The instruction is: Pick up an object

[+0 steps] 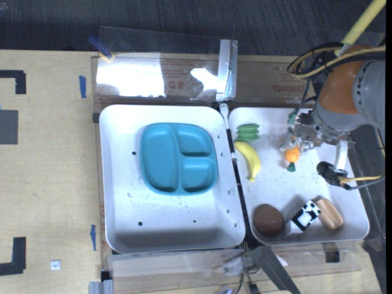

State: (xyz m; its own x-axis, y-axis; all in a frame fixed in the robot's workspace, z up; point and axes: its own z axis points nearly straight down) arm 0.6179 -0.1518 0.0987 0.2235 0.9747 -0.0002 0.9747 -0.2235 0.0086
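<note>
Two shallow white bins sit side by side on the bench. Largest, the left bin [116, 182] holds a blue divided tray [179, 158], lying flat near its middle with three compartments showing. The right bin [269, 179] carries the smaller things. Over its upper right part hangs the arm [352, 97], grey with an orange band, cut off by the frame's right edge. Below the wrist, the gripper [295, 144] points down into the bin, and a small orange object [291, 155] with a green tip sits right at its fingertips. It looks pinched between narrowly set fingers, though the metal parts crowd the spot and I cannot be sure of the grip. A yellow banana [248, 158] lies near the bin's left wall, with a green ridged item [248, 130] just above it. Along the near edge lie a brown round object [268, 219], a tan oblong piece [329, 213], and a black-and-white checkered block [306, 215] touching that piece.
</note>
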